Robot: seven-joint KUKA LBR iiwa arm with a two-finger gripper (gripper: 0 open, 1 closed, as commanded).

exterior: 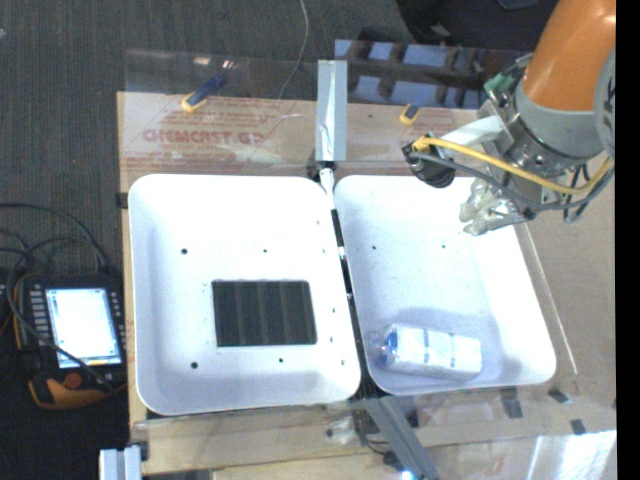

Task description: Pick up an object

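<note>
A white bottle or tube with blue print (431, 351) lies on its side near the front edge of the right bin (420, 258). A flat dark ribbed rectangle (264, 313) lies in the middle of the left bin (180, 228). My gripper (484, 212) hangs over the right bin's far right part, well behind the bottle and apart from it. Its pale fingers point down and nothing shows between them.
The grey arm with its orange band (575, 38) and a yellow cable (480, 156) reaches in from the upper right. A handheld screen unit (75, 328) sits on the floor at the left. A clear panel (230, 98) stands behind the bins.
</note>
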